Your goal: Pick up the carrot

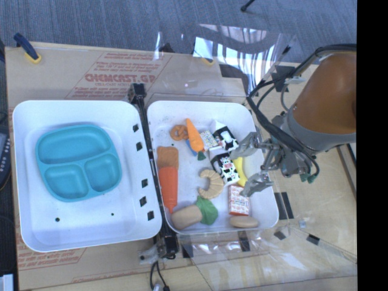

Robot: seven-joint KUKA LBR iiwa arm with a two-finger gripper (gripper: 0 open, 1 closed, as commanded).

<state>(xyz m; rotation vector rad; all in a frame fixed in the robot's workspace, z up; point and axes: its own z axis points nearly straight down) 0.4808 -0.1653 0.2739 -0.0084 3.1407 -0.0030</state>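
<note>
Over the right bin (159, 111), at about three o'clock on its rim, the gripper (253, 162) hangs with its two fingers spread wide and nothing between them. One fingertip (247, 142) sits near the black-and-white cartons, the other (257, 183) just above the red packet (239, 201). Behind it the grey arm (315, 132) runs off toward three o'clock, with the orange band (330, 93) above the wrist and dark cables looped around it.

At roughly eleven o'clock from the middle of that bin lies the carrot (194, 136), a small orange piece with a blue-green tip, slanted and well apart from the gripper. Just beside it at nine o'clock is a brown pretzel-like piece (178, 132). Along the bin's nine-o'clock wall runs a long orange and brown wedge (168, 177). Near the centre sit two black-and-white cartons (224, 153) with a yellow piece (239, 170) touching them, perhaps a banana, though it is partly hidden. A pale croissant shape (211, 183) lies at the centre; toward six o'clock are a tan potato-like lump (186, 216), a green leafy piece (207, 210) and a small tan bun (244, 222).

Across the divide, the left bin (36, 223) holds a turquoise divided plate (77, 160) with three compartments.
</note>
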